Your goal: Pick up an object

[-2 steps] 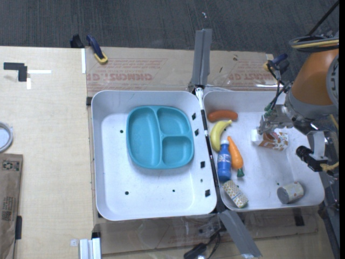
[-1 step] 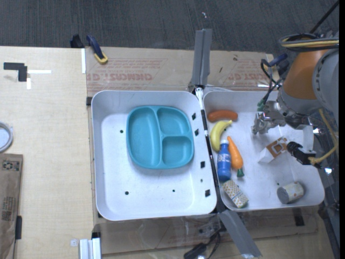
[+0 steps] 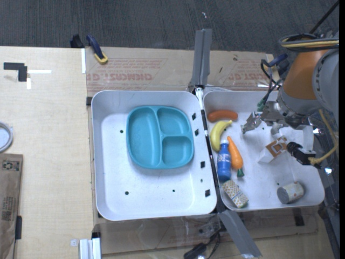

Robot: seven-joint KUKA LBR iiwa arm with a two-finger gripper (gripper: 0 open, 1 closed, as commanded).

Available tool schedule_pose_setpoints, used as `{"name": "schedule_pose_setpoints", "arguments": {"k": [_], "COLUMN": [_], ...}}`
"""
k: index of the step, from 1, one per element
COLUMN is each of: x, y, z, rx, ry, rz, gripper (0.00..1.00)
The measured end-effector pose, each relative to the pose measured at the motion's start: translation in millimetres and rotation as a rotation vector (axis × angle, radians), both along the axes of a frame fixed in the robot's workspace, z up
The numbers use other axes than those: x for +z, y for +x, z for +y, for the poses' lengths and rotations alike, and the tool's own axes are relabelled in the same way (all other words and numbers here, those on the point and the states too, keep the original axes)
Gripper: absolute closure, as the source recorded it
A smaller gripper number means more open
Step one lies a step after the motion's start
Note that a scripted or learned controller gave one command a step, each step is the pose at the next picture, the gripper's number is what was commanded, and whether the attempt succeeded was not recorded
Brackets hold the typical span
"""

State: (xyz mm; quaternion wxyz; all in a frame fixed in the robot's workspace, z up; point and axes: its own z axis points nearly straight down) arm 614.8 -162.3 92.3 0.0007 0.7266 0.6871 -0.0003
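1. Mirrored red lettering is seen on the cardboard sheet (image 3: 161,69) behind the bins; it cannot be read.
2. A yellow banana (image 3: 218,133), orange carrot (image 3: 235,152) and blue bottle (image 3: 224,164) are laid along the right bin's (image 3: 312,196) left side.
3. The gripper (image 3: 265,124) is positioned over that bin; its state cannot be told.

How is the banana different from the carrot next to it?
The banana is yellow and the carrot is orange. The banana curves, while the carrot is straight and tapers to a point. The carrot has a small green end at the bottom; the banana shows a green tip at the top. Both lie flat in the right bin, close together beside the blue bottle.
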Motion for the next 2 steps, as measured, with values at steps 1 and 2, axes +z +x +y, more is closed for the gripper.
{"name": "schedule_pose_setpoints", "arguments": {"k": [1, 2], "x": [-0.5, -0.9], "y": [-52.5, -94.5], "z": [64.6, 61.0], "rx": [0.118, 0.197], "ry": [0.001, 0.002], "rz": [0.002, 0.002], "gripper": [0.0, 0.0]}}
